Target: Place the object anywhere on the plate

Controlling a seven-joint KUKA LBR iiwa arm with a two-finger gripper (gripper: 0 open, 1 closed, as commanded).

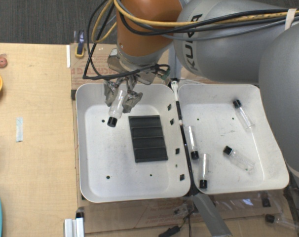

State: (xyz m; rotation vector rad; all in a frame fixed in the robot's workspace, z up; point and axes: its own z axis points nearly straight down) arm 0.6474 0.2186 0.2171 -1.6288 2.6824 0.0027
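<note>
A black ridged plate [148, 138] lies flat in the middle of the left bin [93, 181]. My gripper [121, 97] hangs over the bin's back part, just behind the plate's far left corner. It is shut on a clear vial [117, 107] with a black cap. The vial slants down and to the left from between the fingers. Its cap [111, 122] is low over the bin floor, left of the plate's back edge. The vial is not over the plate.
The right bin [268, 181] holds several more clear vials with black caps, such as one [242, 114] at the back and one [239, 158] in the middle. The divider rim [181, 132] runs between the bins. A wooden tabletop [31, 132] lies to the left.
</note>
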